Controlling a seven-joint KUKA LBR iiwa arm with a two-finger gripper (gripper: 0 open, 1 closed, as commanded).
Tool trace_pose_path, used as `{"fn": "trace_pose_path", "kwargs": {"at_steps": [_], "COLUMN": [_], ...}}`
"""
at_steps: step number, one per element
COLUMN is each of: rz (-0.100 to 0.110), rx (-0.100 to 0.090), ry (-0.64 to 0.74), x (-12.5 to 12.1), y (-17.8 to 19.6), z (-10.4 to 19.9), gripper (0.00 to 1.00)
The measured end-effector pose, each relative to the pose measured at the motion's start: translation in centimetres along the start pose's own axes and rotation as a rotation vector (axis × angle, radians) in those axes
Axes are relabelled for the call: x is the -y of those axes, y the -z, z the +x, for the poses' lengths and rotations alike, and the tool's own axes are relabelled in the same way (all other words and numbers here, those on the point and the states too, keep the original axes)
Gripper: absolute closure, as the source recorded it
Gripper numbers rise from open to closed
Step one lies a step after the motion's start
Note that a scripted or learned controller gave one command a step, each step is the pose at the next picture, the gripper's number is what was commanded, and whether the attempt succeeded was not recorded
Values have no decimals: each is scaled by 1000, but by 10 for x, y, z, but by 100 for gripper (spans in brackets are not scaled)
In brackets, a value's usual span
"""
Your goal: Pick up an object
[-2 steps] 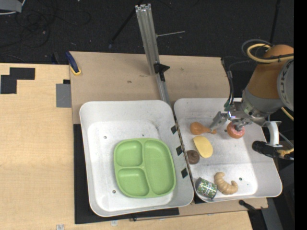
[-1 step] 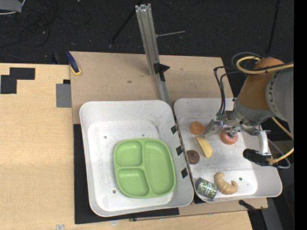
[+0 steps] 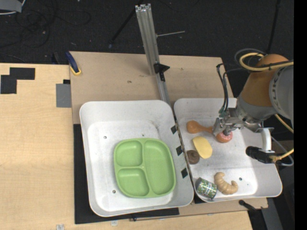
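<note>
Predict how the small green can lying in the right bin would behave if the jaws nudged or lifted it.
The green can lies on its side, so it would probably roll. It rests against the right bin's front rim, which may stop it. Its curved, shiny surface might slip.

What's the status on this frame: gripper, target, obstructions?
Gripper down in right bin, on pink-red object; grasp unconfirmed. Orange spoon-shaped toy and yellow piece close by.

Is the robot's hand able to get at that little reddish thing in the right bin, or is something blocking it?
Probably yes. The hand is already low over the reddish object, with no other item between them. The orange piece and the yellow piece lie apart on its left. I cannot tell whether it has a grip.
</note>
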State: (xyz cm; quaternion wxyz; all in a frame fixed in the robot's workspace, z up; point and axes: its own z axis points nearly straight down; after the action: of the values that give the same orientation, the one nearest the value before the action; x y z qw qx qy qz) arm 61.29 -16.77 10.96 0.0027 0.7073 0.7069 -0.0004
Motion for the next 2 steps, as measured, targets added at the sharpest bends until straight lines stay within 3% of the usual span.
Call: {"fn": "trace_pose_path", "kwargs": {"at_steps": [2], "rz": [1], "rx": [-4], "ry": [2], "x": [-6], "y": [88], "z": [6], "gripper": [100]}}
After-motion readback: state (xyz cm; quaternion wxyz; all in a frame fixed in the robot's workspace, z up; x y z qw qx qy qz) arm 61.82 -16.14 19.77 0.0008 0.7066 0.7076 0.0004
